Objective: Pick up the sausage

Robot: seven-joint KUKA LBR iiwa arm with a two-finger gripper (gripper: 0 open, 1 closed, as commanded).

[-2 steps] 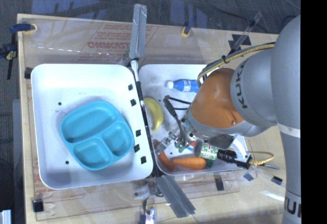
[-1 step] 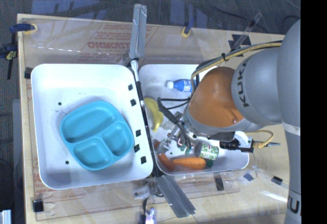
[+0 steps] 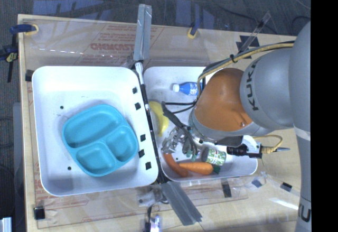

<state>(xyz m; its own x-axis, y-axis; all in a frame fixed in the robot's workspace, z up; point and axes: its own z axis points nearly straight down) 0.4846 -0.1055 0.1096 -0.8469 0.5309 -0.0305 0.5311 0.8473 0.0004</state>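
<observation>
Reaching in from the right side of the bench, my arm [image 3: 269, 88] hangs over the right bin [image 3: 158, 80], its orange band [image 3: 224, 101] covering much of that bin's middle.

Item: my gripper [image 3: 177, 144], low over the right bin's near-left part, beside the wall shared with the left bin. Metal parts and cables crowd it; whether the fingers are apart or together, I cannot tell. Nothing shows plainly between them.

Item: sausage [image 3: 173, 166], reddish-brown, lying in the right bin's near-left corner, just below my gripper. Contact with the gripper cannot be made out.

Item: carrot [image 3: 196, 168], orange, lying along the right bin's near wall, touching or just beside the sausage on its right.

Item: can [image 3: 215, 157], green and white label, tilted just above the carrot's right end.

Item: banana [image 3: 158, 117], yellow, against the right bin's left wall, beyond my gripper.

Item: bottle [image 3: 186, 88], blue label, white cap, lying on its side toward the right bin's far edge.

Item: blue plate [image 3: 100, 141], three compartments, in the left bin [image 3: 53, 88], toward its near side.
</observation>
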